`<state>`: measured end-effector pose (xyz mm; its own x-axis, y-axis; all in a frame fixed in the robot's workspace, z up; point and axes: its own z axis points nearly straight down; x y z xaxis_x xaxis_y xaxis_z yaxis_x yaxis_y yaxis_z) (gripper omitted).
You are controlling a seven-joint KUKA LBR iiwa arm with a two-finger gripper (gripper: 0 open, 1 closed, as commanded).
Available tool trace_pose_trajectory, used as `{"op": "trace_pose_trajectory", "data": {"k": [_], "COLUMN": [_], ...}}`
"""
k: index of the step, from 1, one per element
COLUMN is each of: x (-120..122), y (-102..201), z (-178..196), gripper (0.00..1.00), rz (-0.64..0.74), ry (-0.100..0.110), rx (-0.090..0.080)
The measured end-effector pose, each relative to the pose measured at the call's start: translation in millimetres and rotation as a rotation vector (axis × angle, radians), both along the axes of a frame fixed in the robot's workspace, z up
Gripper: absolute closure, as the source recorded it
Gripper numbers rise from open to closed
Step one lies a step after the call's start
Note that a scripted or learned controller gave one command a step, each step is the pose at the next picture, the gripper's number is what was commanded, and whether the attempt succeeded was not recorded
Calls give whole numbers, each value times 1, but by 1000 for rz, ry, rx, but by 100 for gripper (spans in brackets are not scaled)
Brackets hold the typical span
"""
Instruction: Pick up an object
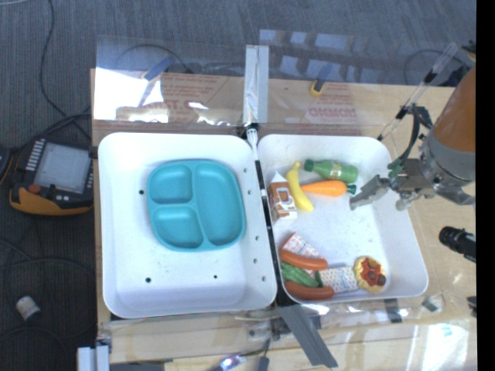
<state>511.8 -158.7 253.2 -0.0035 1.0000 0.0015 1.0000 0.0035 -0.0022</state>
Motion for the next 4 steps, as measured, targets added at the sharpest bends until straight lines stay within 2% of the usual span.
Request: {"op": "trace_pose_trajectory", "data": {"k": [1,2,3,4], "x": [54,97,90,132], "y": [15,21,30,1], "z": [-30,-163,-114,-158], "gripper": [0,0,0,0], "rz": [-18,41,156,226], "ry": [0,-13,0,0], "rx": [1,-7,-4,-5]}}
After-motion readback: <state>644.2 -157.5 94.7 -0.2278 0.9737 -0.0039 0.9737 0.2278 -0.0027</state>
